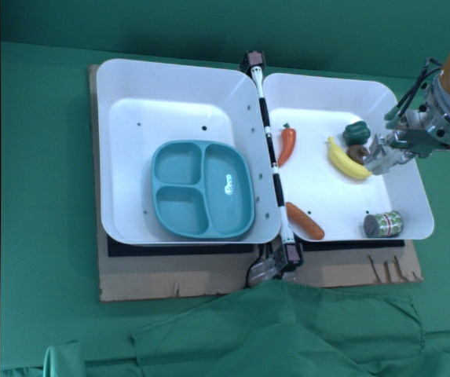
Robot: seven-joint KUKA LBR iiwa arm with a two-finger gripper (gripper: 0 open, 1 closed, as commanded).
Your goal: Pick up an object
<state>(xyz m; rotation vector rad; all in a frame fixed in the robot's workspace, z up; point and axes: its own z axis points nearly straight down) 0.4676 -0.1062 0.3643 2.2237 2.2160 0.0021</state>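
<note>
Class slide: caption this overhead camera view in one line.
Gripper poised by the banana in the right bin; teal divided plate in the left bin.

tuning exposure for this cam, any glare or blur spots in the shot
In the camera view, lighting is even and soft, with faint shadows under the bin rims; a small bright glare spot sits on the teal divided plate; the white bins look bright but keep their edges; the gripper near the banana is slightly soft, and the can label is too small to read.

pincer (379,157) beside banana (345,161) in right bin (413,203)
</note>
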